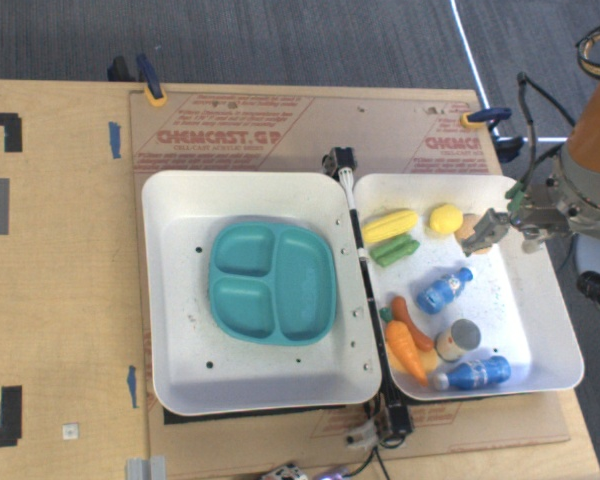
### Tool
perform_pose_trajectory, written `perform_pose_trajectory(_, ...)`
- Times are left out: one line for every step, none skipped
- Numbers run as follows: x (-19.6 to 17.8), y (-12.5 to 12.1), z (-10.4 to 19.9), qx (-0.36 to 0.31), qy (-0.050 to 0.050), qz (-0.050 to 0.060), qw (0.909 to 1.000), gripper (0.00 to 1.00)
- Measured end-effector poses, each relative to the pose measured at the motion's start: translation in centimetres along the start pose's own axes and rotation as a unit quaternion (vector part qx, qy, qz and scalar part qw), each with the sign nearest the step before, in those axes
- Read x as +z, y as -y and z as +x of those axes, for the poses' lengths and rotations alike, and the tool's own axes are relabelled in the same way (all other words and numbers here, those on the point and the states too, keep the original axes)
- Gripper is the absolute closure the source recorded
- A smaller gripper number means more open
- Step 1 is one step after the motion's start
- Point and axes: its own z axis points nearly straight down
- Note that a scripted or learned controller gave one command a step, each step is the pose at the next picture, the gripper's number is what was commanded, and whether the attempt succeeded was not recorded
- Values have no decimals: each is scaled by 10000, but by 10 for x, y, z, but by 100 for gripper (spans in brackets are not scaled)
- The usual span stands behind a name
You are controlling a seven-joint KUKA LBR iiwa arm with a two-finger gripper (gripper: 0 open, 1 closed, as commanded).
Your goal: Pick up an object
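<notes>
The right bin (546,298) holds the loose objects: a yellow corn cob (390,225), a green pod (394,250), a yellow lemon (443,219), a small blue bottle (445,290), an orange carrot (405,346), a grey-topped can (460,338) and a larger blue bottle (475,373). My gripper (484,233) hangs over the bin's upper right part, just right of the lemon and beside a small tan object (466,232). Nothing can be seen held in it.
The left bin (170,268) carries a teal divided plate (273,280). A black clamp (338,160) sits at the top of the seam between the bins. Blue and yellow clips (483,118) pin the cardboard sheet under the bins. A white cable (465,28) crosses the floor behind.
</notes>
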Motion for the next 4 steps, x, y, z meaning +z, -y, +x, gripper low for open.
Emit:
perform_pose_trajectory(128,-10,37,-485,0,-7,9988,0)
perform_pose_trajectory(148,16,27,-1041,82,-177,9944,0)
perform_pose_trajectory(150,0,19,-1624,108,-182,9865,0)
perform_pose_trajectory(151,-12,21,-699,81,-196,9973,0)
